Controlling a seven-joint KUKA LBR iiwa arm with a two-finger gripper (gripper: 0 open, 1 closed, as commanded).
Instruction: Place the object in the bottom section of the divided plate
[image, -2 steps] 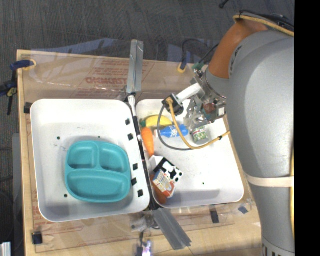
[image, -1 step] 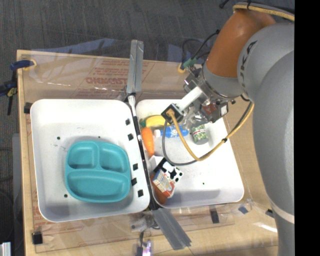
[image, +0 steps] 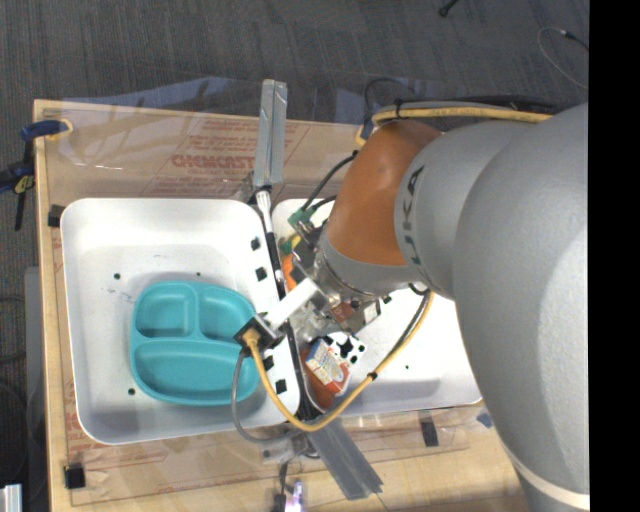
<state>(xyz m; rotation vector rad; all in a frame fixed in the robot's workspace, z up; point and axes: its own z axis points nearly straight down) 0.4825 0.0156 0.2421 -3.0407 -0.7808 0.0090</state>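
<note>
— Why over the right bin (image: 440, 385)?
— Objects there: orange-and-white clutter (image: 328, 362) under the wrist, well apart from the teal divided plate (image: 195, 345) in the left bin (image: 90, 300).
— Gripper (image: 318, 325) state?
— Cannot tell; hidden by the arm.

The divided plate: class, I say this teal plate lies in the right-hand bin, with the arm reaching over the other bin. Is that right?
Not quite. The camera view shows the teal divided plate lying in the left-hand bin, not the right-hand one. The arm reaches over the other bin, the one on the right, as you said.
</note>
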